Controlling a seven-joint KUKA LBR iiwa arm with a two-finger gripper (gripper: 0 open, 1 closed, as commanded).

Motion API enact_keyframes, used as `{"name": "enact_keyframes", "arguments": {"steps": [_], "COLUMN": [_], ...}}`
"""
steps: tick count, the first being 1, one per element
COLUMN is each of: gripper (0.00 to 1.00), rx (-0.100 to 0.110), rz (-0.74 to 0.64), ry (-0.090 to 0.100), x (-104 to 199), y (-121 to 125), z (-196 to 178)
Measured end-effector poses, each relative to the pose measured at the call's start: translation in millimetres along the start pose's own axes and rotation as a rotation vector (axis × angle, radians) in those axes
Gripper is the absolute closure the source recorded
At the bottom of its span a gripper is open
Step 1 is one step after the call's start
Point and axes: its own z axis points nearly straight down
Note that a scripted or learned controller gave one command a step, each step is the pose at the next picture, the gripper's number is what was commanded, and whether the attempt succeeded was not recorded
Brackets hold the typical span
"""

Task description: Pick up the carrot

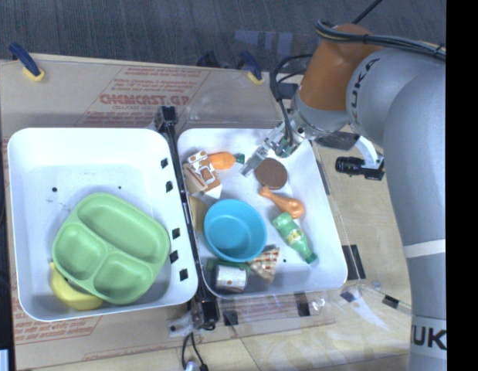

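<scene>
Carrot (221,160): you'll find it at the far left of the right bin (325,207), beside a toy sandwich (201,172).
Handling: likely light, stiff, smooth plastic; take it across the thick orange middle.
Gripper (263,155): just right of it, jaws look parted, holding nothing.

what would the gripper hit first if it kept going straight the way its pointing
The gripper points down and toward the left of the view, into the right bin. Going straight on, it would probably meet the carrot first, at its green end, though depth is hard to judge from this slanted view.
</scene>
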Motion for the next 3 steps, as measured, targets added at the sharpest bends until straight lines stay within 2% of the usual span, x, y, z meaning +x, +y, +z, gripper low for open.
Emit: {"name": "enact_keyframes", "arguments": {"steps": [1,2,3], "gripper": [0.00,0.00,0.00], "rx": [0.002,-0.001,0.001], "rz": [-0.203,-0.234,0.006], "ry": [0.011,0.009,0.008], "x": [31.2,53.2,14.3], "y": [-61.5,-104.4,-63.3], "z": [48.1,46.9,46.7]}}
